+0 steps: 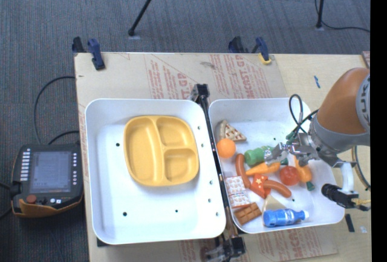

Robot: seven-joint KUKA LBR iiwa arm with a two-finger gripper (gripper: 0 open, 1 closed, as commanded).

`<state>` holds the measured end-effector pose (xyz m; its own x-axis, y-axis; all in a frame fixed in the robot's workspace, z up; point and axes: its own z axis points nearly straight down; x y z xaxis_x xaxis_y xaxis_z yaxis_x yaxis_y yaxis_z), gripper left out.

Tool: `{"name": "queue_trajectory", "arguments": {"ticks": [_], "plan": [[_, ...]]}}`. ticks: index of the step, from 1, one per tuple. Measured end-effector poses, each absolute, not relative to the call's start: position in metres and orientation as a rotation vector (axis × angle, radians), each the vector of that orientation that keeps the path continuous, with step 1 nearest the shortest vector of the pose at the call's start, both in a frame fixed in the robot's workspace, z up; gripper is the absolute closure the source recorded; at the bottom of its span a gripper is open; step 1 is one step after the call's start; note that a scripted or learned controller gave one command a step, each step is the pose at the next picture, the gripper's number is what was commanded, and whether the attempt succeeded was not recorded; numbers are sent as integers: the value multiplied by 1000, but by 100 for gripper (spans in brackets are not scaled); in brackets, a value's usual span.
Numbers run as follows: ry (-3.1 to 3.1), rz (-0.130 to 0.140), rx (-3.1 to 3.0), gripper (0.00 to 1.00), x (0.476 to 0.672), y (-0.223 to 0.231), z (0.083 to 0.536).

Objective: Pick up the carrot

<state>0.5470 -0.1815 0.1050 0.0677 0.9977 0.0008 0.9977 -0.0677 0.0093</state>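
Note:
The carrot (pixel 263 167), a small orange stick, lies slanted in the middle of the right bin (pixel 266 111), just below a green vegetable (pixel 257 155). My gripper (pixel 283 152) hangs low over the bin, right above the carrot's right end and beside the green vegetable. The grey wrist and orange band (pixel 344 111) reach in from the right. Nothing shows as lifted off the bin floor.
Crowded around the carrot are an orange ball (pixel 225 147), a waffle slice (pixel 231 132), two sausages (pixel 242 165), a tomato (pixel 289 175), a cracker (pixel 237 191) and a blue bottle (pixel 284 216). The left bin (pixel 103 194) holds a yellow divided plate (pixel 162 149).

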Motion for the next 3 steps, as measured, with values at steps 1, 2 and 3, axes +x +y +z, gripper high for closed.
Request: {"name": "queue_trajectory", "arguments": {"ticks": [1,2,3], "plan": [[1920,42,2478,0,522,-201,98],[1544,34,2728,0,497,-194,97],[1928,19,2464,0,482,-189,93]]}}
